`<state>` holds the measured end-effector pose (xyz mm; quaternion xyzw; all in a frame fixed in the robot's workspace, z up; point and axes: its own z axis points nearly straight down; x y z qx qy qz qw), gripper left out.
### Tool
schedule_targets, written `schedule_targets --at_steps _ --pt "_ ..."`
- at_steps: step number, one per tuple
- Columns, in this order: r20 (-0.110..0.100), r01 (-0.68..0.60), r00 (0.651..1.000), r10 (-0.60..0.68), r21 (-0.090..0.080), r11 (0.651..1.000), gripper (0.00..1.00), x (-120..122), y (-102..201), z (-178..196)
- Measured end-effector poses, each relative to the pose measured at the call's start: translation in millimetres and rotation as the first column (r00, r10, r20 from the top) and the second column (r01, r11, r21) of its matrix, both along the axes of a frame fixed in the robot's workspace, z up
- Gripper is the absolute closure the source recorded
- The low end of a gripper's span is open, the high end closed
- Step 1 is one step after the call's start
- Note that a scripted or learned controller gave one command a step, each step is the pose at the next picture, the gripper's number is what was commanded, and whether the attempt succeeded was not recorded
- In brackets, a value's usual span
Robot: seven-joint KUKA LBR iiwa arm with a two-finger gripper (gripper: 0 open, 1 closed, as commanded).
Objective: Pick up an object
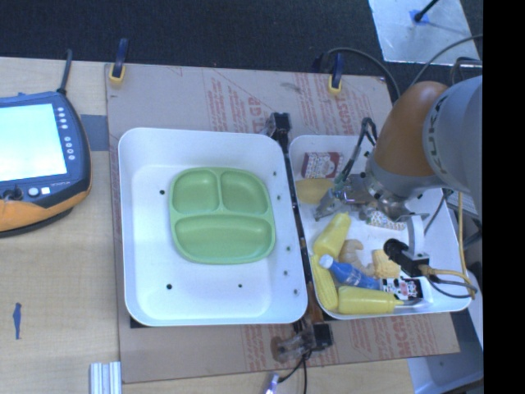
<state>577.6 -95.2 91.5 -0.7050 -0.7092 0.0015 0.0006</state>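
Gripper (354,197): low in the right bin (449,235), at its upper middle. I cannot tell whether it stands apart or together, and I see nothing clamped in it.
Arm (426,134): grey with an orange band, reaching in from the right above the bin's upper right corner.
Nearest candidate: yellow bottle (332,235), just below and left of the gripper, lying tilted and touching its neighbours.
Close by: pale yellow lump (310,191) left of the gripper; red-and-white packet (320,164) above that, near the bin's far wall.
Lower pile: tan lump (353,249), blue-capped bottle (349,272), yellow cylinder (367,302) and printed card (404,288), all crowded together.
Step in hand, my judgement: settling on one piece to grasp. I would choose the yellow bottle, set the gripper across its narrow width, centre on its middle and come straight down so the neighbours are not dragged along.
Risk, my judgement: a smooth rounded body may roll or squirt out of an off-centre close.
Left bin (135,220): holds a green divided plate (221,216), well apart from the gripper.
Counter (49,318): a teach pendant (37,158) at the far left.
Hard to make out: the gripper's tips, lost among wrist hardware and clutter; whatever lies under the arm; and the print on the packet and card.
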Motion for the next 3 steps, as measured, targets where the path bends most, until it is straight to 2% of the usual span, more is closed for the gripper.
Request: schedule_targets --at_steps 1,2,3 --pt "0.002 0.003 1.0 -0.003 0.002 1.0 0.0 63 -7 1" --pt "0.002 0.001 1.0 -0.001 0.003 1.0 1.0 63 -7 11" --pt "0.0 0.005 1.0 -0.005 0.002 1.0 1.0 22 -71 0"
